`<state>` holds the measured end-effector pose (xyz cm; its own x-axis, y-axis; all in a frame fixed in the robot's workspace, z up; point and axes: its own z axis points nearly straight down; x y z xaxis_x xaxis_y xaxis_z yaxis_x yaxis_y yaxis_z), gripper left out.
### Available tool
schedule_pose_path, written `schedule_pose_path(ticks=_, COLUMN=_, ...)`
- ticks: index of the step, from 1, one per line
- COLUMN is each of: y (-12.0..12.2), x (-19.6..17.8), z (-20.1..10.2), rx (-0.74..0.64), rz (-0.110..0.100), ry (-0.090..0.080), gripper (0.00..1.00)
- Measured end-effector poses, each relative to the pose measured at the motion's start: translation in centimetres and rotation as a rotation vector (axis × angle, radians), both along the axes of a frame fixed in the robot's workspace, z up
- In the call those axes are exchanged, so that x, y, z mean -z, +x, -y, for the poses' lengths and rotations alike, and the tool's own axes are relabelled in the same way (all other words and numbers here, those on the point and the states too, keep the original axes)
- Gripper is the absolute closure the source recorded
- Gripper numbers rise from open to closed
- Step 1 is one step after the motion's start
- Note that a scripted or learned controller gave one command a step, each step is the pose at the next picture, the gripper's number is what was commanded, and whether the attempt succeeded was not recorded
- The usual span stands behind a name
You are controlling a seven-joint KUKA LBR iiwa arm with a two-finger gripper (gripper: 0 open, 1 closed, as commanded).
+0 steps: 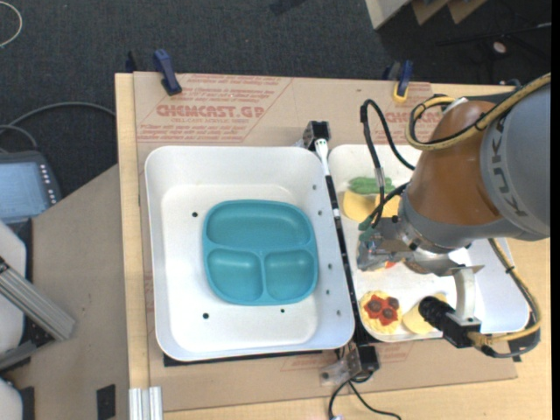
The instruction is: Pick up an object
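The pincer is hanging over the right bin; its spread is unclear, so it is perhaps risking nudging the yellow toy aside.

We record the grey arm entering from the right, orange band above the wrist, its gripper lowered near the right bin's left edge.
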<state>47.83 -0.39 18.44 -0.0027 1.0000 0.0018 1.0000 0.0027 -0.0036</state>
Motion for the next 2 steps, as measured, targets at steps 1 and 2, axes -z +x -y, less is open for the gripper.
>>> schedule_pose_path(ticks=1, y=0.12, x=-1.03, z=0.13, rx=0.002, rz=0.004, ry=-0.001, gripper=1.00)
schedule_pose_path(ticks=2, y=0.17, x=-1.99, z=0.12, rx=0.002, rz=0.005, ry=-0.002, gripper=1.00)
